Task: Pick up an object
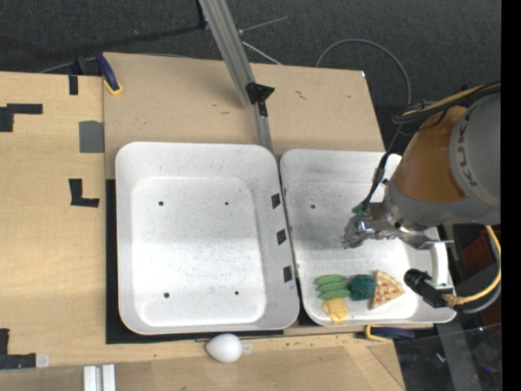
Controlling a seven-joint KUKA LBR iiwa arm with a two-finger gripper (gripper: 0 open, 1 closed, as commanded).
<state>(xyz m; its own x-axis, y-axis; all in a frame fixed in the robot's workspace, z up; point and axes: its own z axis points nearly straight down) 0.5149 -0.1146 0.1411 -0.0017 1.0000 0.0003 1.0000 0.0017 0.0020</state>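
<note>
Along the near edge of the right bin (326, 177) lie several small toys: a green pea pod (330, 283), a dark green broccoli-like piece (361, 285), a pizza slice (387, 289) and a yellow piece (335, 308). My gripper (356, 233) hangs over the right bin's middle, just above and behind these toys, and I see nothing between its fingers. The grey arm with its orange band (431, 169) covers the bin's right side.
The left bin (195, 235) sits beside the right one, with a divider between them. A white egg-shaped object (224, 348) rests on the bench in front of the left bin. A metal pole (232, 39) slants in from the top.
</note>
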